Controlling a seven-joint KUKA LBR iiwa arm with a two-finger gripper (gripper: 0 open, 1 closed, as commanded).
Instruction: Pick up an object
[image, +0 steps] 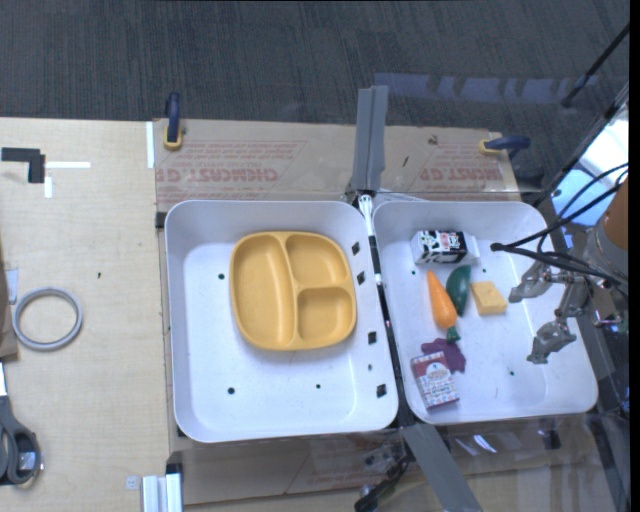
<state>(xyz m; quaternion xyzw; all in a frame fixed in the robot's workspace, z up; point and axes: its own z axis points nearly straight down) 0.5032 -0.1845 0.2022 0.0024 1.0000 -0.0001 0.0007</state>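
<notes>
The gripper (552, 318) hung at the right side of the right bin (520, 395), its two fingers spread apart with nothing between them. All the loose items lay to its left in the view, toward the bin's middle and left half. Nearest was the yellow block (488, 298), just beside the upper finger and slightly above the gripper's line. Past it sat the green vegetable (459, 287) touching the orange carrot (441, 301), both with their long axes running roughly up and down the view. Above them lay the black-and-white carton (441, 244); below, the purple piece (443, 353) rested against the small red box (435, 384). That made six items, one of each. The left bin (200, 390) held a single yellow divided plate (293, 290), well apart from the gripper
</notes>
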